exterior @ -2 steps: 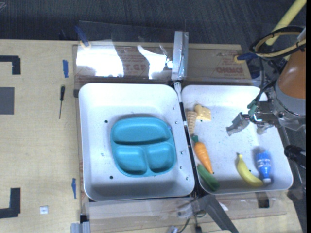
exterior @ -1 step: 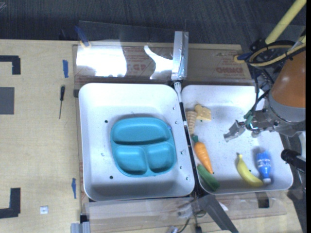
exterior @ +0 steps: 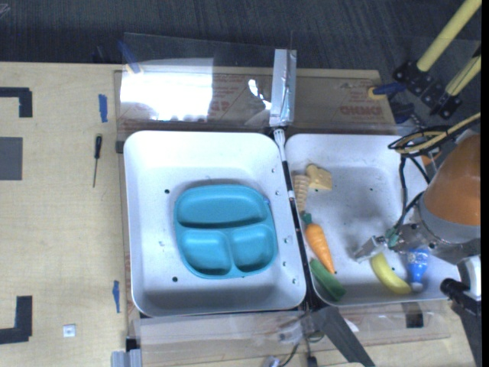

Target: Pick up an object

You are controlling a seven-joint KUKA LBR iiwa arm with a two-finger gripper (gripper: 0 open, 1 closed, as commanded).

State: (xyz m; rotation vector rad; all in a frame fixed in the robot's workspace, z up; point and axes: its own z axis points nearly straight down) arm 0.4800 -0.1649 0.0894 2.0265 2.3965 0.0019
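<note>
At lower right, the grey two-finger gripper [exterior: 376, 245] hangs in the right white bin [exterior: 344, 155], just above a curved yellow plastic banana [exterior: 388, 274]. Its grip state cannot be told. Nothing looks lifted yet.

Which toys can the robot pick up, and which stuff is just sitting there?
For picking, in the right bin:
banana
carrot
green veggie
tan toy
blue thing
hand

Just there:
blue divided tray
left bin
screwdriver
</note>
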